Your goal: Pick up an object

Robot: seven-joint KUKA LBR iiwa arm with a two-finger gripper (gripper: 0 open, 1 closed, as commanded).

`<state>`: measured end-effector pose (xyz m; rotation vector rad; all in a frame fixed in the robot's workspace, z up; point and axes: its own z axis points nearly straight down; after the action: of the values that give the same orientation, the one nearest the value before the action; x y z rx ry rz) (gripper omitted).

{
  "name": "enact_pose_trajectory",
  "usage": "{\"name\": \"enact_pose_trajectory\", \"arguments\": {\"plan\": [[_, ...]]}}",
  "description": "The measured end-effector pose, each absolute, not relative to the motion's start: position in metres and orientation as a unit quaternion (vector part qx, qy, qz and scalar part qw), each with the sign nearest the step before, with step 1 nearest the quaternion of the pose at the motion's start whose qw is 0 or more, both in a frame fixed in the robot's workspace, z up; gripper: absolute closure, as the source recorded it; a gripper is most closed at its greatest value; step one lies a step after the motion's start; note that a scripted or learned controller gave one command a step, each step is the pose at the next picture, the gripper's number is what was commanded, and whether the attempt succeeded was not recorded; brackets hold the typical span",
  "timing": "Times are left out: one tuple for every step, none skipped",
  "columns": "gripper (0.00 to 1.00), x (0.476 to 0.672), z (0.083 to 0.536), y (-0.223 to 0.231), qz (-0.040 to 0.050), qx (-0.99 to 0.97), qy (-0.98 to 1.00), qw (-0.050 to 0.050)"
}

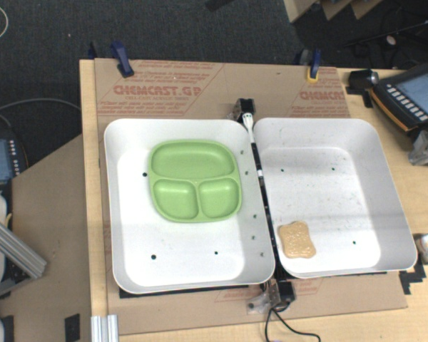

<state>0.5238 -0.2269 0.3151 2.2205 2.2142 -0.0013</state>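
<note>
Bench contents, as seen from above:

1. Left bin (178,251), white and shallow. It holds one green divided plate (196,180) with three compartments, one long across the far side and two smaller on the near side. The plate lies flat in the far half of the bin, right way up.
2. Right bin (328,184), white and shallow, with its floor speckled by dark flecks. It holds one tan flat piece (297,240), roughly square with rounded corners. The piece lies in the near left corner, just beside the wall shared with the left bin and well apart from the plate.
3. Cardboard sheet (200,84) under both bins, printed with red lettering, fixed at the far edge by a blue clamp (121,59) and a yellow clamp (314,68).
4. Handheld screen unit (406,98), on the bench at far right.
5. Black cable (278,323), trailing off the near edge between the bins.
6. Claw: whether it is open or closed cannot be told.
</note>
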Motion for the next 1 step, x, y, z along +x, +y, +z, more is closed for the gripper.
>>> {"name": "enact_pose_trajectory", "arguments": {"plan": [[1.0,0.581,0.2251,-0.2227,-0.0002,0.706,0.708,-0.001]]}}
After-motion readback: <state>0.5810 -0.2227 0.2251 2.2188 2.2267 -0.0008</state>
